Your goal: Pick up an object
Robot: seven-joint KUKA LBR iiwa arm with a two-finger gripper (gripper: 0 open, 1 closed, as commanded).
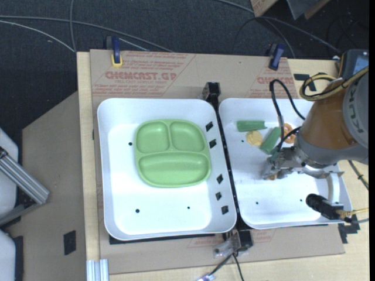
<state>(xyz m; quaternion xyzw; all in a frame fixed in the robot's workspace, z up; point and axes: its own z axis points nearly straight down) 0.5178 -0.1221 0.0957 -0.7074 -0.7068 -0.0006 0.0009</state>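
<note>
Lying just up-left of the hand (pixel 275 170), green block (pixel 270 140); grip state unclear.

The arm (pixel 343 127) is grey, with a broad orange band around the rounded body above the wrist. Black cables loop over its upper part beside a yellow coiled lead. The wrist is grey metal ending in a small, dark gripper (pixel 275 170).
</note>
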